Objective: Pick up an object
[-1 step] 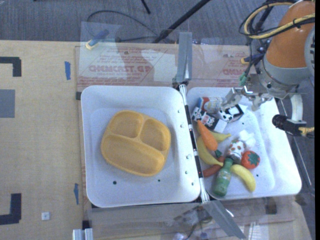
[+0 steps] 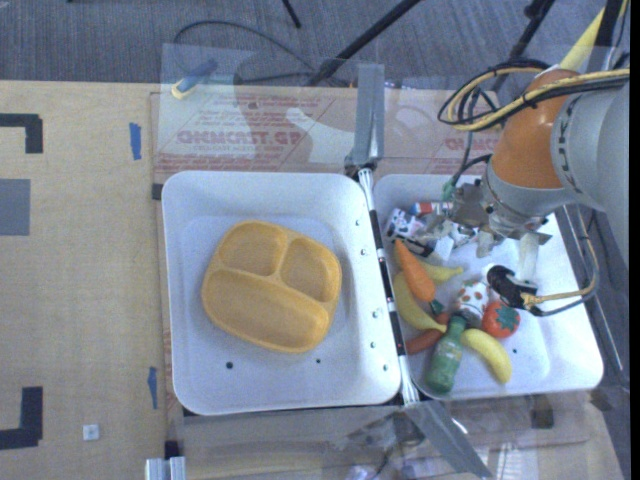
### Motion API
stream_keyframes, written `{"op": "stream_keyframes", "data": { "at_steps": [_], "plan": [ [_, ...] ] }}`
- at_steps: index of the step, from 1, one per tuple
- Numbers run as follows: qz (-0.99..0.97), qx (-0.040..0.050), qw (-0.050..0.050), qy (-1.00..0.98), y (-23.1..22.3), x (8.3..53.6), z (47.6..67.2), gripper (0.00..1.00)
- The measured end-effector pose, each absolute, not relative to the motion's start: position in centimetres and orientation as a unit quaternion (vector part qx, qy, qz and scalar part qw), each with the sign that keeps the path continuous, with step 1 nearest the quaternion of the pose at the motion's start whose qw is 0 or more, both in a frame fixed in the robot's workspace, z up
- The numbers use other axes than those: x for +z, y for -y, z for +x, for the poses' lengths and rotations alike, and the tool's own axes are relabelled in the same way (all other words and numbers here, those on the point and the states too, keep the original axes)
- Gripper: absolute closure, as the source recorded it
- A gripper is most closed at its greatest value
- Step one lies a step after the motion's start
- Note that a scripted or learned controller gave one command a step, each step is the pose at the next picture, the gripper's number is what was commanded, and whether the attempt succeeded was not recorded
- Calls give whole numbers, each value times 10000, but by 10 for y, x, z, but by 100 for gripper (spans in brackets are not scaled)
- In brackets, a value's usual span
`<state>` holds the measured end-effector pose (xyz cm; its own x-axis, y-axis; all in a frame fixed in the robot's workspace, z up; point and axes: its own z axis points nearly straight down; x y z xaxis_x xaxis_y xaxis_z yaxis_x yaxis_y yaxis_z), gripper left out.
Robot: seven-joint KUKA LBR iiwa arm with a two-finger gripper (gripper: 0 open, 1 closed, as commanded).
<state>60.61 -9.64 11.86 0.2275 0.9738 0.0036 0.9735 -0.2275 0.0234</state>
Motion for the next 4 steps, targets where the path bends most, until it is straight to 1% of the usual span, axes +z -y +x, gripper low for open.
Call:
{"op": "stream_keyframes", "data": {
  "at_steps": [1,2,3,4],
  "plan": [
    [6978,19,20,-7163,101,87,524,0],
    [5954,23,40,-8034,97,87,500,0],
    [5965,37,70,-8026,98,98,502,100],
    [5801,13,49,-8145,181,88,504,100]
  ]
}}
